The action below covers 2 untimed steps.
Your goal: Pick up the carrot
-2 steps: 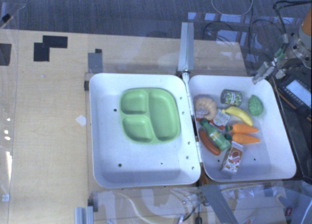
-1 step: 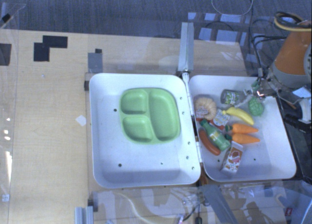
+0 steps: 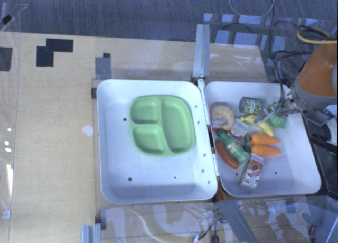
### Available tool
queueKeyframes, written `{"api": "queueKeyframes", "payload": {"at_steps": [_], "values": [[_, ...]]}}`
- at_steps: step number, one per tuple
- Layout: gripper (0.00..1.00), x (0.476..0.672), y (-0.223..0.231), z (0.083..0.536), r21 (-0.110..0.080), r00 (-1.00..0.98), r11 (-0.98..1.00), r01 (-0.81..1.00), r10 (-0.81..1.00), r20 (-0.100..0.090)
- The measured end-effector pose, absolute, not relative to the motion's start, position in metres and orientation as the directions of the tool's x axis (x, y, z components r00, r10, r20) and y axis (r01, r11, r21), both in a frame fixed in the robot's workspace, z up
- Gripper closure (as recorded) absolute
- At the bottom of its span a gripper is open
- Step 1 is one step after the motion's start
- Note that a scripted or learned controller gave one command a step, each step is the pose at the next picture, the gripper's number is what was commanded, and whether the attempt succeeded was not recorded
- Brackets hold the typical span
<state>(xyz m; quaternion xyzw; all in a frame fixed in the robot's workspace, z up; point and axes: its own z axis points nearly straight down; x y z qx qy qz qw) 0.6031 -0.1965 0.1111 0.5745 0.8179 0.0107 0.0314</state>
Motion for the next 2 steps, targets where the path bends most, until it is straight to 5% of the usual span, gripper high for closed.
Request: {"api": "queueKeyframes", "payload": {"at_steps": [1, 2], "values": [[0.0, 0.615, -0.141, 0.344, 0.007, -0.593, 0.593, 0.805, 0.805, -0.008], [0.0, 0.589, -0.162, 0.196, 0.003, -0.469, 0.469, 0.883, 0.883, -0.002]]}}
